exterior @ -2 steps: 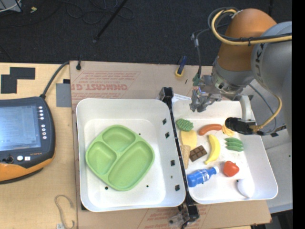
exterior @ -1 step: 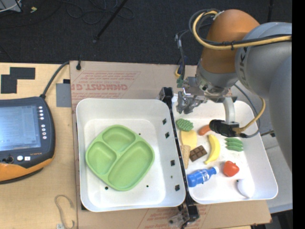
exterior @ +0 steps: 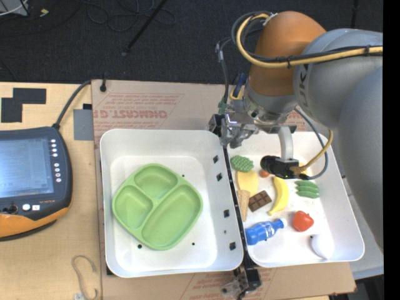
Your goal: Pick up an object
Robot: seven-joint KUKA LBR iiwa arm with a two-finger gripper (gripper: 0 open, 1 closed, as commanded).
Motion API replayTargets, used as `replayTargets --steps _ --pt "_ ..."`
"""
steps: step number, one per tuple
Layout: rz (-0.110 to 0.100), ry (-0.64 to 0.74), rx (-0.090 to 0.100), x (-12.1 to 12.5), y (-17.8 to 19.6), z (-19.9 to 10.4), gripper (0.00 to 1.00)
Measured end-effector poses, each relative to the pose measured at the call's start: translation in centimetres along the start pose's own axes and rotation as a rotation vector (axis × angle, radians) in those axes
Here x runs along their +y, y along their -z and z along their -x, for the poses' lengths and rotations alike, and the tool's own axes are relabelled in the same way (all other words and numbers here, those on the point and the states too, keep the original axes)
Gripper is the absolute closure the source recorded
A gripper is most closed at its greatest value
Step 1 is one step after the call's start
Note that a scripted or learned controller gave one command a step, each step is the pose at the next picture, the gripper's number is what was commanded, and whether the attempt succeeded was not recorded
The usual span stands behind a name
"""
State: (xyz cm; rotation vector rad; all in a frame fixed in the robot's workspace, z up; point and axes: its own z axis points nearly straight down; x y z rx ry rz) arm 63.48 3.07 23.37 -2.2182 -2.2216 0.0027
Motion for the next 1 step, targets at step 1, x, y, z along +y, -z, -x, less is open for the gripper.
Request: replayTargets --steps 1 --pt "-0.002 -0.001 -0.001 0.25 -1.62 0.85 1.00"
